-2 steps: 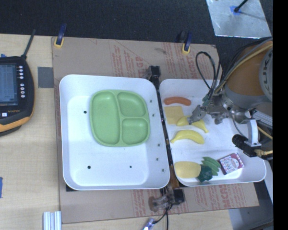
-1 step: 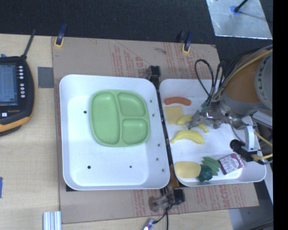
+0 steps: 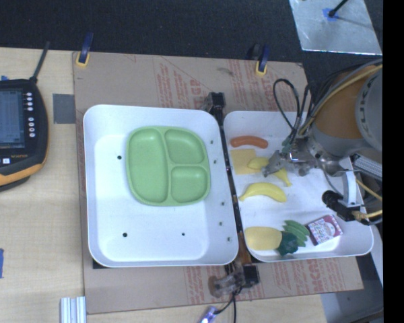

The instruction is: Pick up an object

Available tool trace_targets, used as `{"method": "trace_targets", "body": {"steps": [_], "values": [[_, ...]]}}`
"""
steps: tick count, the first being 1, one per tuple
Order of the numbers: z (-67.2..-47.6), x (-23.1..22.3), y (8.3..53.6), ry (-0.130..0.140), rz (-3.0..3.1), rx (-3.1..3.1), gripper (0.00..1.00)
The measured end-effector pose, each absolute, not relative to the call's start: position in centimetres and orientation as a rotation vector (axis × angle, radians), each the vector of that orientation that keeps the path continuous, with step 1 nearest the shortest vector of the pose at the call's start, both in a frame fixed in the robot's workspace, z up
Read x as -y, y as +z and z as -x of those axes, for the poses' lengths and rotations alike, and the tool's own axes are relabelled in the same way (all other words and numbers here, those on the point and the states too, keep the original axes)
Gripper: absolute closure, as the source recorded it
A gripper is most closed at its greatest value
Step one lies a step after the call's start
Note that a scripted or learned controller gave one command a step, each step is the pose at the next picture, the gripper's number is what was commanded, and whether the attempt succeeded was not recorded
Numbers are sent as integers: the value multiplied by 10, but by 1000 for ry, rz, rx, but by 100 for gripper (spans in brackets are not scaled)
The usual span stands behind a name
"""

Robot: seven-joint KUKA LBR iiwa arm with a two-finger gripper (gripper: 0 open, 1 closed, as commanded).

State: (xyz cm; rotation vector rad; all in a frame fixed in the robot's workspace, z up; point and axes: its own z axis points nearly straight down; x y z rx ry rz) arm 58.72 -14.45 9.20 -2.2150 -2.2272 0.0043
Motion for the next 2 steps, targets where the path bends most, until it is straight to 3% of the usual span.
{"method": "trace_targets", "body": {"steps": [2], "values": [[-586, 140, 92, 4, 2213, 2228, 0]]}}
